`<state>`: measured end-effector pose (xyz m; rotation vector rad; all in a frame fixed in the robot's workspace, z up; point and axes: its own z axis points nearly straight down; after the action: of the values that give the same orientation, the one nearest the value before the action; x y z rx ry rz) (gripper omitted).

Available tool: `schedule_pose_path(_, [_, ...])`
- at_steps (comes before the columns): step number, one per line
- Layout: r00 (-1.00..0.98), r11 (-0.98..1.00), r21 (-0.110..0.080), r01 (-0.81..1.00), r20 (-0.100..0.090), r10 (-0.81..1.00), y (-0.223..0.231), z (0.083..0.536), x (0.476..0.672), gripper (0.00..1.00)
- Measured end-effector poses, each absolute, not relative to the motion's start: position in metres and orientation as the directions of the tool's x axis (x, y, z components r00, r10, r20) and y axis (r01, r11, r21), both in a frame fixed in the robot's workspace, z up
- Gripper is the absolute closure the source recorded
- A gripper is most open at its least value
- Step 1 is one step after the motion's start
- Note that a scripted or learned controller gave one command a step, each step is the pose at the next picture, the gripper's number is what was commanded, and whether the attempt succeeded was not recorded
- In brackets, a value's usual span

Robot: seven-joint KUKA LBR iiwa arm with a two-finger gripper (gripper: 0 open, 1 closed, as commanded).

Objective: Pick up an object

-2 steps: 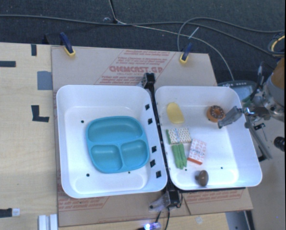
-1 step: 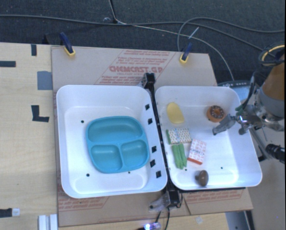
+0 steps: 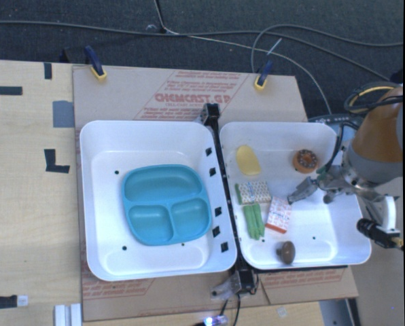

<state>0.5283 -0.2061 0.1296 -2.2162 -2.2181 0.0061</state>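
**Gripper low over the right bin, nothing held**

The flat packet (image 3: 278,215) lies in the right bin (image 3: 345,253), beside the green piece (image 3: 253,220). It looks light, thin and slippery; probably its edges are the best hold. The gripper (image 3: 310,188) hangs just beside it, fingers apart and empty, the arm (image 3: 374,141) reaching in from the right.
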Motion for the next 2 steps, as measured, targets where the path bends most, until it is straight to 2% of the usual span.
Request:
schedule_pose_path(1, [0.000,0.000,0.002,1.000,0.000,1.000,-0.206,0.087,0.530,0.00])
schedule_pose_path(2, [-0.004,0.004,0.008,1.000,0.007,1.000,-0.203,0.102,0.534,1.00])
